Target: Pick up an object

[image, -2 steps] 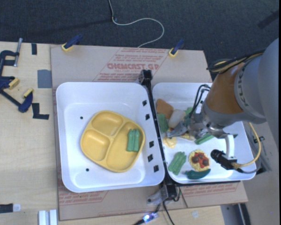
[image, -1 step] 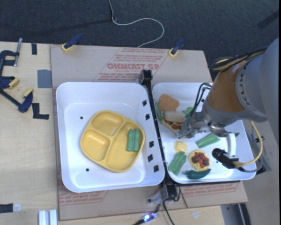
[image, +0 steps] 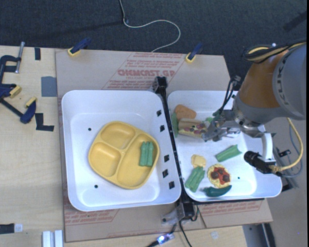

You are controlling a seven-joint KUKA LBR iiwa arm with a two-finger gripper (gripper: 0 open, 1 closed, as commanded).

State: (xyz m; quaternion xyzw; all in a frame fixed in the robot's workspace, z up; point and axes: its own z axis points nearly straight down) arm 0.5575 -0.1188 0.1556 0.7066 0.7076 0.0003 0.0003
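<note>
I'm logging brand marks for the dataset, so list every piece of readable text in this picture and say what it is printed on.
"CHEMCAST GP": red print, upside down, on the cardboard sheet under the two white bins.
Smaller red lines around that print: too blurred to read.
I can make out no writing on the yellow tray, the toy food or the arm.

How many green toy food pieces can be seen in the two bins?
4. One lies on the yellow tray in the left bin. Three are in the right bin, and a dark one near the front wall. Others may be hidden under the gripper.
</note>
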